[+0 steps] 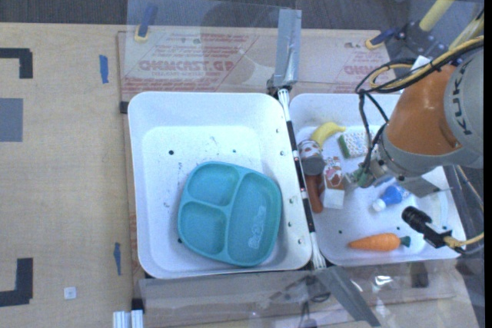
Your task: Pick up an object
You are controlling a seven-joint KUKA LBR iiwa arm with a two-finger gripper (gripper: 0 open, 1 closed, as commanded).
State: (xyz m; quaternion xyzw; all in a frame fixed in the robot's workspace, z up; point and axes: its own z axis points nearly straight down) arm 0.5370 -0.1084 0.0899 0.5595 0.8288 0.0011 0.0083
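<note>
While both white bins sit side by side on the bench (54, 188), contents are listed front to back.

Left bin (146, 119): one teal divided plate (231, 215) with three compartments, lying flat toward the near right corner.

Right bin (361, 257), holding the loose objects for picking:
- orange carrot (375, 243), lying lengthwise just inside the near wall
- small blue-and-white item (390, 197) (kind unclear), mid-bin
- white block (334, 199), beside a brown bottle (314, 194) that lies along the left wall
- red-and-white packet (334, 173), just behind the block
- green-dotted white box (354, 142) and yellow banana (327, 132), nearest the far wall

Gripper (369, 174): low over the middle of the right bin, between the packet and the blue-and-white item. The orange-banded arm covers it from above, so whether it is open, closed or gripping anything cannot be told.
</note>
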